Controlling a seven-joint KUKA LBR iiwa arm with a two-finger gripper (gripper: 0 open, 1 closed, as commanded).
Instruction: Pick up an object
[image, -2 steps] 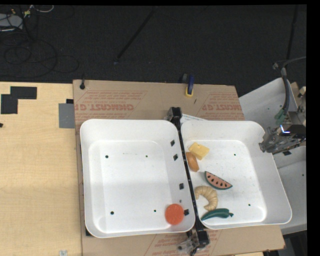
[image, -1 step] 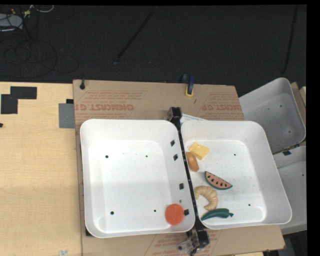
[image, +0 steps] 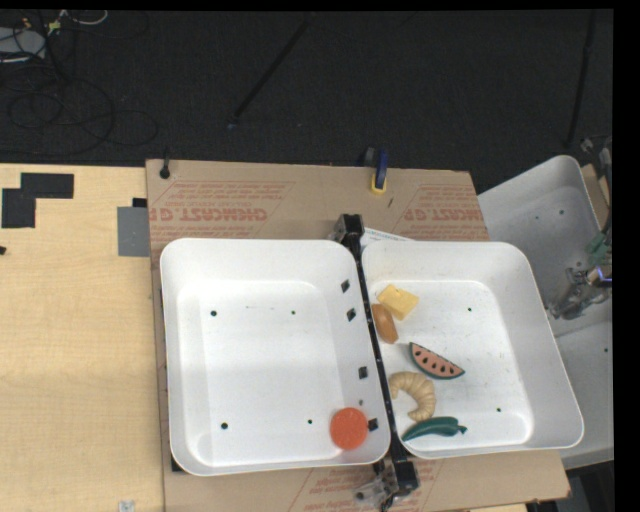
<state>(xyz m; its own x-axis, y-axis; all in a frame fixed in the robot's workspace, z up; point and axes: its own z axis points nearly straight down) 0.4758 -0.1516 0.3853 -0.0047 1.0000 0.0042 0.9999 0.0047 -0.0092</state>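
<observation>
Two white bins sit side by side. The left bin (image: 190, 300) holds one flat orange disc (image: 349, 428) near its front right corner. Along the left side of the right bin (image: 520, 300) lie several toy foods. A yellow cheese block (image: 398, 301) is farthest back, touching a brown oval piece (image: 385, 322) just in front of it. A watermelon slice (image: 435, 362) lies nearer the middle. In front of it are a tan curved croissant (image: 415, 393) and, by the front wall, a green pepper (image: 435, 429).
Both bins rest on a cardboard sheet (image: 250, 205) held by a blue and yellow clamp (image: 378, 172) at the back. Black clips (image: 350, 228) join the bins along their shared edge. A grey metal plate (image: 540, 200) with cables (image: 585, 285) stands to the right, and a wooden bench top (image: 70, 350) lies to the left.
</observation>
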